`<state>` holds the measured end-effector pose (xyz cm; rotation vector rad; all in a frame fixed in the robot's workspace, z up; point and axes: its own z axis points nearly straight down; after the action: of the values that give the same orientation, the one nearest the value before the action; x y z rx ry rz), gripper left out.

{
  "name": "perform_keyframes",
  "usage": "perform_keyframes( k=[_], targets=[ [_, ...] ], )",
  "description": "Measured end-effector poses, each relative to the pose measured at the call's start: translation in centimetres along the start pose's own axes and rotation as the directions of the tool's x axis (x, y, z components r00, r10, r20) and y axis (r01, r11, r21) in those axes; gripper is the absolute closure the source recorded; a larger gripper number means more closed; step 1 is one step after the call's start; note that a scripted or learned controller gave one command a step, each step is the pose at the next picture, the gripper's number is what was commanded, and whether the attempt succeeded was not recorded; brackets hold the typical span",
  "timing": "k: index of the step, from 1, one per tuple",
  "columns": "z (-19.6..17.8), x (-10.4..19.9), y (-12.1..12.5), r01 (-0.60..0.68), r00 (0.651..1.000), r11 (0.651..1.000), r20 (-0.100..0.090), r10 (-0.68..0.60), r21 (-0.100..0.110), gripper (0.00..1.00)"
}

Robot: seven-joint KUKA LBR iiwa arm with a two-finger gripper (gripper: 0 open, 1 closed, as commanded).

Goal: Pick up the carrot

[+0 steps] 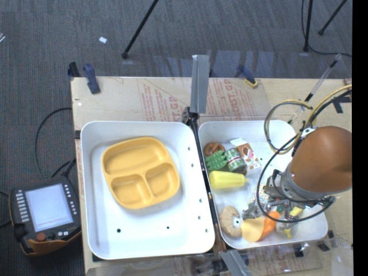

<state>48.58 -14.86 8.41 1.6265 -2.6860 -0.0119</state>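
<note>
Faintly, mirrored red lettering on bench board [167,105], unreadable, carrot [268,227] in right bin [319,227]

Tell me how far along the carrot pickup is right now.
Done: the arm has reached over the right bin, with the gripper down among the toys. In hand: it sits right at the carrot, near the bin's front edge, but a grasp isn't visible. Left: gripping it for certain and lifting it clear; the carrot looks to be lying in the bin.

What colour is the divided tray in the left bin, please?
Yellow tray, seen in the camera view.
</note>
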Motion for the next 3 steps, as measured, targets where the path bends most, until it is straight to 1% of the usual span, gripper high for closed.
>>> perform_keyframes(
  k=[1,2,3],
  targets=[
    [-0.6,-0.4,0.2,0.004,1.0,1.0,0.002,-0.004,-0.007,1.0],
    [-5.5,0.5,0.9,0.356,0.935,0.935,0.001,-0.356,0.0,1.0],
    [0.1,-0.3,1.4,0.498,0.867,0.867,0.002,-0.498,-0.001,1.0]
  ],
)
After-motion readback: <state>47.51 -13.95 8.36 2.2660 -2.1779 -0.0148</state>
